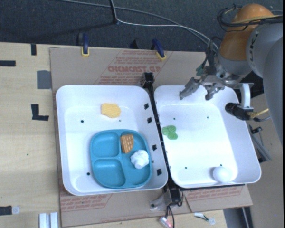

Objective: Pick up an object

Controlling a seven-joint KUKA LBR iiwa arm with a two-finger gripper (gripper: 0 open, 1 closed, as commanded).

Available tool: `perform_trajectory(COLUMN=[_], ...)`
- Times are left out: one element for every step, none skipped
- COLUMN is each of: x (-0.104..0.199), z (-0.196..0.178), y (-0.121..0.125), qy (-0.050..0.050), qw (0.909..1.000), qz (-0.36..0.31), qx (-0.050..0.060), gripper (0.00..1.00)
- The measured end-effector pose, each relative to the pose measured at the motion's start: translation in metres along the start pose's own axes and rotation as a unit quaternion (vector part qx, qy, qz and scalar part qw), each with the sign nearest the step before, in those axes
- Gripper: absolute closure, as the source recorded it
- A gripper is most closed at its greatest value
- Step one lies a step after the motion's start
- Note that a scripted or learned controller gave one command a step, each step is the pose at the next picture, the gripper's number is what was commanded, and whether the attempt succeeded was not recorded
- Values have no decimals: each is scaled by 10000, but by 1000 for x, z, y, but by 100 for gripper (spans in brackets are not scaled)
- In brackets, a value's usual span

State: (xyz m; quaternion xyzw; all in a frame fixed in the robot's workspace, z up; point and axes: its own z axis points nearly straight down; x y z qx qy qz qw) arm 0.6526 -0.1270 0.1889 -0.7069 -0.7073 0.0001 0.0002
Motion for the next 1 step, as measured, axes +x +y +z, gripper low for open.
perform_trajectory(x=[72], z=[-66], y=[-31], qy=[5], qw=[10000], qz=[-27], qx=[-29], gripper=[0])
